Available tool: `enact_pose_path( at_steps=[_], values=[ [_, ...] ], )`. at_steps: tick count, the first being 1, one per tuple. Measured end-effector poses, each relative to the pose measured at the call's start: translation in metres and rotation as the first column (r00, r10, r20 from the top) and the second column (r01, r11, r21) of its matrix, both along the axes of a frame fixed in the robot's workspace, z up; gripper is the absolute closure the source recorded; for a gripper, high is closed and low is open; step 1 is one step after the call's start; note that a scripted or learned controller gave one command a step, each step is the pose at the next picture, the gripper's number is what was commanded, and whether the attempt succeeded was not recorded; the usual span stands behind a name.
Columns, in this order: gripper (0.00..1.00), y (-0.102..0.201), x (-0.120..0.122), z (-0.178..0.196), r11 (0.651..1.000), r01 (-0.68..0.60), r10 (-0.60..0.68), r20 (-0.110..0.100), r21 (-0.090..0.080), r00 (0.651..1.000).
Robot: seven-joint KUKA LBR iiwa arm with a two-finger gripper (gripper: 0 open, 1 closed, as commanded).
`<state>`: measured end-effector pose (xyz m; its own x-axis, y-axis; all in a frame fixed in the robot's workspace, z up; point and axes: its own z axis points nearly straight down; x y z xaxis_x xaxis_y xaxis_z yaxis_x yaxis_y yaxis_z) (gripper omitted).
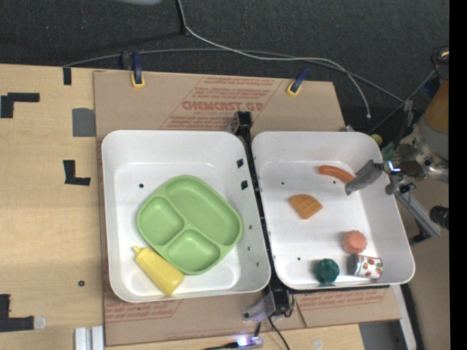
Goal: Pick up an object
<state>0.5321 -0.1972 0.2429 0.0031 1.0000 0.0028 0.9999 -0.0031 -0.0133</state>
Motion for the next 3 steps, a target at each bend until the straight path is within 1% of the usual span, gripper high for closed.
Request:
enact_pose_path(
  at_steps=[1,2,3],
  values=[
    [0.0,0.0,0.003,0.007,1.0,-0.004,0.004,0.012,-0.003,1.0],
    [0.0,0.007,-0.004,-0.041,1.0,-0.004,0.004,0.008,-0.002,1.0],
    [0.0,0.016,-0.007,-0.102,1.0,-0.004,0.004,0.005,-0.001,1.0]
  ],
)
